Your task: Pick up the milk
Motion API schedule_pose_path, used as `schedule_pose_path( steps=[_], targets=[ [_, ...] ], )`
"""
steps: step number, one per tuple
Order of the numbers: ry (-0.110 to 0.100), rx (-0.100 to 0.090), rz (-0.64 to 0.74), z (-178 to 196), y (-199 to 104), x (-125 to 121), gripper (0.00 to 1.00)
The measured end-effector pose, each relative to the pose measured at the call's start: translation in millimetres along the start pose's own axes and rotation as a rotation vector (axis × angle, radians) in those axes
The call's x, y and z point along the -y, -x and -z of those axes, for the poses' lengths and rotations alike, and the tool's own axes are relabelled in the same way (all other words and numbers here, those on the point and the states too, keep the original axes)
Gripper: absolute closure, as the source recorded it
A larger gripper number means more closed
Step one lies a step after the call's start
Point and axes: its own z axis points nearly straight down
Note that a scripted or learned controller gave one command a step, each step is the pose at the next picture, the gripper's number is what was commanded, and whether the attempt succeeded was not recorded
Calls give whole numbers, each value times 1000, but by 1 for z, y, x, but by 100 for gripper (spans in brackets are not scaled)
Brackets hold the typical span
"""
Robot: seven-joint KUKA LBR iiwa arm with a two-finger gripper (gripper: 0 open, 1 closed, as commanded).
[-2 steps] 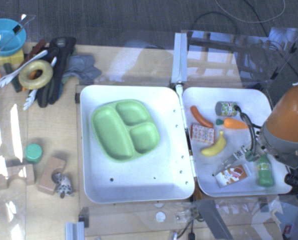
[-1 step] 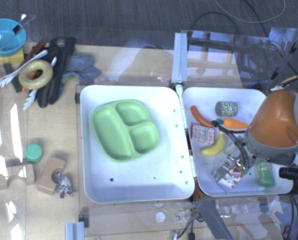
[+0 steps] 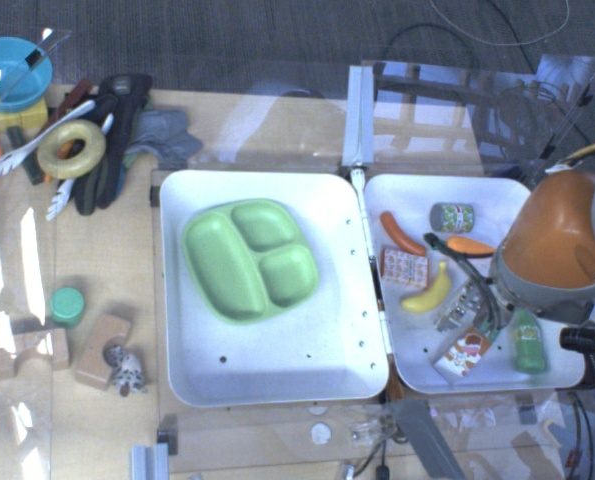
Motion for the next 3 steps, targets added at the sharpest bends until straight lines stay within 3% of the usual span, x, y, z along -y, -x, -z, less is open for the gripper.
schedule_pose_path(
  steps=[1, 2, 3],
  targets=[
    [-8, -15, 29, 51, 38, -56, 100],
    [-4, -7, 384, 123, 59, -13, 100],
    [-4, -8, 384, 122, 59, -13, 0]
  ],
)
